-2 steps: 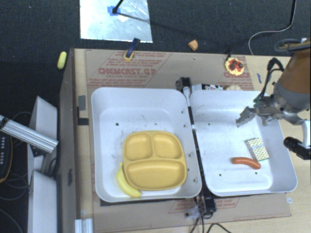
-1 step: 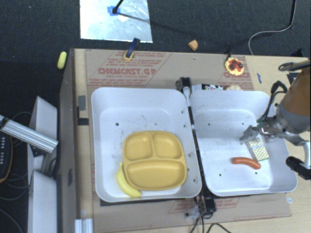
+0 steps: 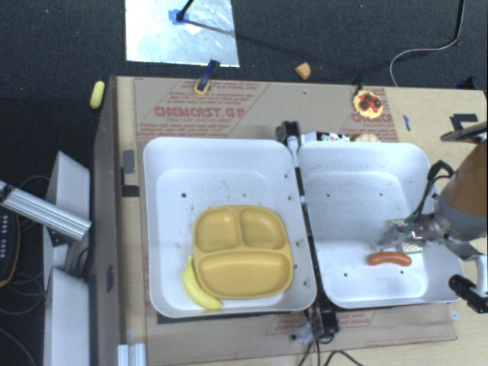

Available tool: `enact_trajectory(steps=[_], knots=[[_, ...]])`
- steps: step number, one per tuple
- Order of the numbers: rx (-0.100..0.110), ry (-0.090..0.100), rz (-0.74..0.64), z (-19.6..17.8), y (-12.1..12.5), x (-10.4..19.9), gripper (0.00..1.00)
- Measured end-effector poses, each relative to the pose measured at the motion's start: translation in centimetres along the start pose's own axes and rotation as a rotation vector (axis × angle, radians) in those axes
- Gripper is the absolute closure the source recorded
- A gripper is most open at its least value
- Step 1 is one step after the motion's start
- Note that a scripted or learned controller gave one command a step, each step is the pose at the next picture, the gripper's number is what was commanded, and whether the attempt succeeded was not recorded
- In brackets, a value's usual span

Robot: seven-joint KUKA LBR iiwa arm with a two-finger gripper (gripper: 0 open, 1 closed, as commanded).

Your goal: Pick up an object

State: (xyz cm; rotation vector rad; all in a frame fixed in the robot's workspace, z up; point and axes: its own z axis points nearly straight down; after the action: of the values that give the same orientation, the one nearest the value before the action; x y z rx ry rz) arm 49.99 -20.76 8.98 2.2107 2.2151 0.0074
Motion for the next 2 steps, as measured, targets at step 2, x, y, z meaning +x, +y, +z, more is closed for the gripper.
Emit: enact_trajectory(steps=[2], knots=[[0.008,0.004,-0.001,-8.6,-0.7,0.0,1.0]])
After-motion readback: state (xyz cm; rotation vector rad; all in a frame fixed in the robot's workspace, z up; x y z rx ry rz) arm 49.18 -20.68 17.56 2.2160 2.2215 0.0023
